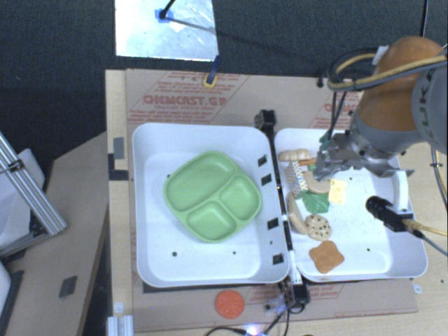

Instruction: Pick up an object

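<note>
Plainly, the left bin (150,257) is the spare side: it carries one thing, a green divided plate (213,196), lying flat near the bin's middle with its three compartments facing up. Outside the bins, an orange disc (229,303) lies at the bench's front edge, out of the job.

The right bin (392,257) holds the pickings, toy food bunched along its left wall, probably so that the arm has a dense patch to reach into. From the back corner forward along that wall lie a tan bun (294,155), a green leaf (316,203), a beige crescent (297,219), a chocolate-chip cookie (318,226) and, nearest the front edge, an orange-brown toast piece (327,256). A yellow cheese square (338,191) lies just right of the leaf.

The gripper (324,168) is low over the back part of this cluster, between bun and leaf. The pale piece beneath it may be its mark, though the wrist hides any contact. Whether the gripper is spread or pressed together I cannot tell, so I count nothing as held. The arm (399,96) leans in across the bin's back right corner.
</note>
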{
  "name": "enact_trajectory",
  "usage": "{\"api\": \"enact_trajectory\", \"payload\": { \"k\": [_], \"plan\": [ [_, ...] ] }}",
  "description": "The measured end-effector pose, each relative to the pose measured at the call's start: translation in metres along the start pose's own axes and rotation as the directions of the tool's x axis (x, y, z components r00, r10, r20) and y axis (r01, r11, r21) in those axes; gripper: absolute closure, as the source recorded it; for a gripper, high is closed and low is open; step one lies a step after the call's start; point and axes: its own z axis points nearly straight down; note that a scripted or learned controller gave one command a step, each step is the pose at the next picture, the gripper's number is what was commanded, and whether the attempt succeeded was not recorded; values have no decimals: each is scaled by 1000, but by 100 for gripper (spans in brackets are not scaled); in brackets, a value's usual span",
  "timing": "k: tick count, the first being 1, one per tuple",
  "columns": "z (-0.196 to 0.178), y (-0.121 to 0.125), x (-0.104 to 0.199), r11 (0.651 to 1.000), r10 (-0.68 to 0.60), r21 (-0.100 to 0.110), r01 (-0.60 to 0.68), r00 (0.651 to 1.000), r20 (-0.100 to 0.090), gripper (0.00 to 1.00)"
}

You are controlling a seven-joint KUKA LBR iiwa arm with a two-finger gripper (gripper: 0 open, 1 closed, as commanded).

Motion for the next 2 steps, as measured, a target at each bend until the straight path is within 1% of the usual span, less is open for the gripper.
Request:
{"api": "enact_trajectory", "payload": {
  "k": [1, 2],
  "plan": [
    [14, 8, 51, 1000, 2, 2, -2, 1000, 1, 100],
    [12, 25, 111, 1000, -1, 0, 1, 1000, -1, 100]
  ]
}}
